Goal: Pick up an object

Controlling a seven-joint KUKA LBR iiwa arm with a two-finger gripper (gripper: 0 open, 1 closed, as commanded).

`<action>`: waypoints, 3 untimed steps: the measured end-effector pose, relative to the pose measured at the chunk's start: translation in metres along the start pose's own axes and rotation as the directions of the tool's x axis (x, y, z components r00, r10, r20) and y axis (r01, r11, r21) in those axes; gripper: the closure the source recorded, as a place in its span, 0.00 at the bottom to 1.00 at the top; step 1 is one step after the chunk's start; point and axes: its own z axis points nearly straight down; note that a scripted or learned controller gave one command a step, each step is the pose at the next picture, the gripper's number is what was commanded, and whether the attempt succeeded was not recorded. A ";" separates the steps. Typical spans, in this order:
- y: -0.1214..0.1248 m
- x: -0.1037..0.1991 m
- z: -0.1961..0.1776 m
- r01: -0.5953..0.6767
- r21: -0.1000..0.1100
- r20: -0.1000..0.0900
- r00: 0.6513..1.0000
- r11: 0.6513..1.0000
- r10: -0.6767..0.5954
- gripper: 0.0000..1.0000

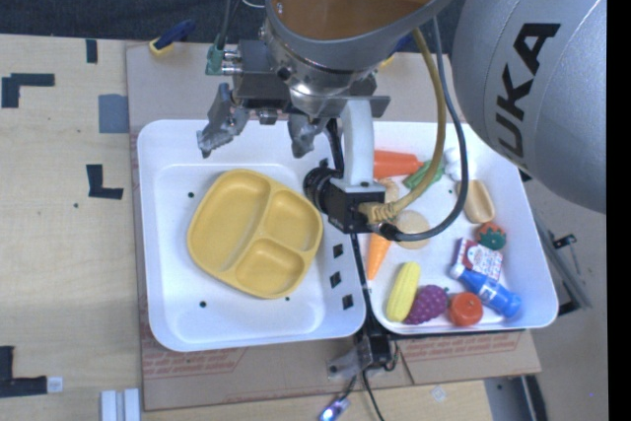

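Observation:
My gripper (261, 138) hangs over the back edge of the left bin (163, 212), just behind a yellow divided plate (254, 232) that lies flat in it. The two dark fingers (219, 133) stand wide apart, open, with nothing between them. In the right bin (537, 251) lie several toy foods: an orange carrot (396, 161) at the back, a second carrot (378, 253), a yellow corn cob (402, 291), purple grapes (427, 303), a red-orange ball (465, 311), a blue bottle (493, 296), a small carton (476, 261), a strawberry (490, 237) and a bread roll (478, 202).
The arm's large grey body and orange band cover the top right and the back of the right bin. A black bracket and cables (340, 202) hang over the divider between the bins. A blue-and-yellow clamp (170, 36) lies on the bench behind the left bin.

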 end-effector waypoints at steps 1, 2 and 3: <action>0.001 -0.002 -0.012 -0.001 -0.002 0.000 1.000 1.000 0.001 1.00; 0.001 -0.003 0.095 -0.005 0.007 0.005 1.000 1.000 0.005 1.00; 0.000 -0.046 0.219 -0.010 0.011 0.007 1.000 1.000 0.010 1.00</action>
